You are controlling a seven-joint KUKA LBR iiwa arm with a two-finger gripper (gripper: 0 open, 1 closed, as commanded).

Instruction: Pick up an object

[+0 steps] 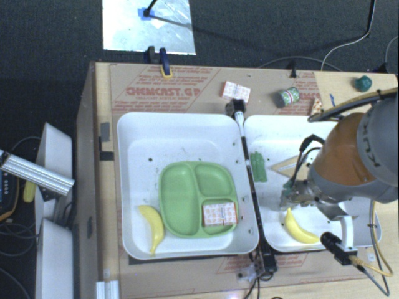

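In the right bin [274,143], pincer [291,198] above banana [299,228] — green block [257,167] nearby

Red "CHEMCAST" lettering on the brown board [163,91] behind the bins.

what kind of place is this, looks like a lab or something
Probably a robotics lab bench: a grey arm with an orange band over two shallow white bins, toy-like yellow bananas and a green divided plate, loose cables around.
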